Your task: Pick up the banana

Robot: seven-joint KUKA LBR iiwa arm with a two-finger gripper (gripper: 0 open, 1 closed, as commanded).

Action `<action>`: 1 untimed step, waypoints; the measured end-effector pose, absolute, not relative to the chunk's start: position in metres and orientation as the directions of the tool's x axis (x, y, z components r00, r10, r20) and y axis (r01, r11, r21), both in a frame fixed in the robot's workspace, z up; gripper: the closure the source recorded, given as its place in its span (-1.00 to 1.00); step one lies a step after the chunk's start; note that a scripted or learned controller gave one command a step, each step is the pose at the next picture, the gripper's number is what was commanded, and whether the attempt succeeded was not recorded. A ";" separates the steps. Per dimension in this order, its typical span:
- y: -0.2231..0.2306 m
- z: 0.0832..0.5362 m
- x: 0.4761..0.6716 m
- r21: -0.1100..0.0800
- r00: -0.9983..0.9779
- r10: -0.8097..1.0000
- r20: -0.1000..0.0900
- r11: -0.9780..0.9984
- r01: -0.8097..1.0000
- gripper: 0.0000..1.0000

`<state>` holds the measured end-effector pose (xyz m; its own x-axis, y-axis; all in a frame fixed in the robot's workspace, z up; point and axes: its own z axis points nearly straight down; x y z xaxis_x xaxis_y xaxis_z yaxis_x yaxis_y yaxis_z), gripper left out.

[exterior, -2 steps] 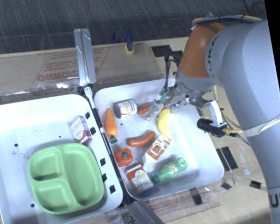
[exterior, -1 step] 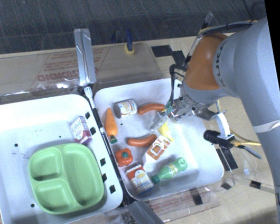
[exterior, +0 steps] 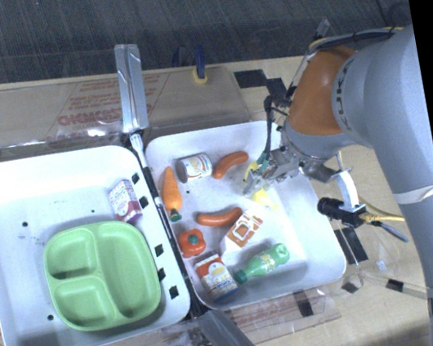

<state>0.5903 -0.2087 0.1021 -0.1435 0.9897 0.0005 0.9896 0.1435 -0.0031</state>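
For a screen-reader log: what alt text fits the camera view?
The gripper reaches into the right bin at a yellow banana near the right wall, among toy foods. The left bin holds a green divided plate.

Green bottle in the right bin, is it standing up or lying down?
Lying down. The green bottle rests on its side on the right bin's floor, its length running across beside the small carton.

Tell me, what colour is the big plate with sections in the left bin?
Light green. The divided plate shows clearly in the camera view.
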 end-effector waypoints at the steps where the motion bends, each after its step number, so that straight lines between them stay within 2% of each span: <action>1: -0.209 0.090 0.562 -0.005 -0.289 0.957 0.003 0.289 0.957 1.00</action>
<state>0.5620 -0.2087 0.0905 -0.2893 0.9572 0.0033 0.9572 0.2893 -0.0045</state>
